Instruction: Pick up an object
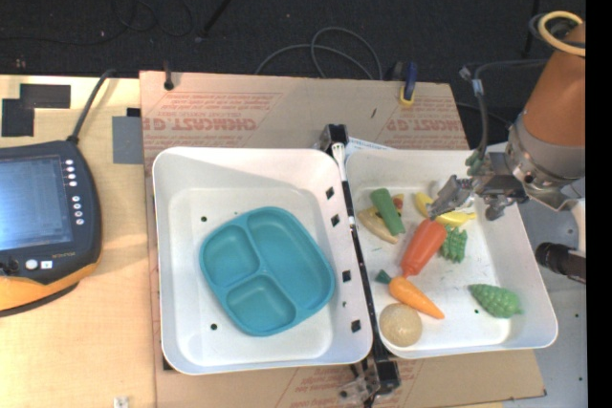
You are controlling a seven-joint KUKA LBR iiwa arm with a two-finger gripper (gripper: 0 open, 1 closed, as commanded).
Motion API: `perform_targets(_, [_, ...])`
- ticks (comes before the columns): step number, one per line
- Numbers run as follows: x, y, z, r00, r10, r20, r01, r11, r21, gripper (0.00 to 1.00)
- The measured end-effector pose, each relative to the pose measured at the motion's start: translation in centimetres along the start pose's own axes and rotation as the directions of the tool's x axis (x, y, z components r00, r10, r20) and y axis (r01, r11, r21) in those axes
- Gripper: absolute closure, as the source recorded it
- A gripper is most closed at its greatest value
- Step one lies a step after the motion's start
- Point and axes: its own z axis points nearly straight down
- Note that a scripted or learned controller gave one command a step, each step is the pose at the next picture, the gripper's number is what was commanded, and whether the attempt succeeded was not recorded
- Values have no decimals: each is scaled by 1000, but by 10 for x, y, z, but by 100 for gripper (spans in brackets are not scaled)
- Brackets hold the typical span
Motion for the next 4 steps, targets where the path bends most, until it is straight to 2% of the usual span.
perform_targets(1, [-8, 29, 102, 1000, 0, -1, 0, 1000, 7, 0])
perform_targets(2, [-8, -8, 183, 1000, 0, -1, 0, 1000, -1, 0])
perform_targets(3, [-9, -8, 175, 1000, 6, -1, -6, 1000, 3, 100])
perform_targets(4, [70, -46, 81, 1000, -6, -3, 6, 1000, -4, 100])
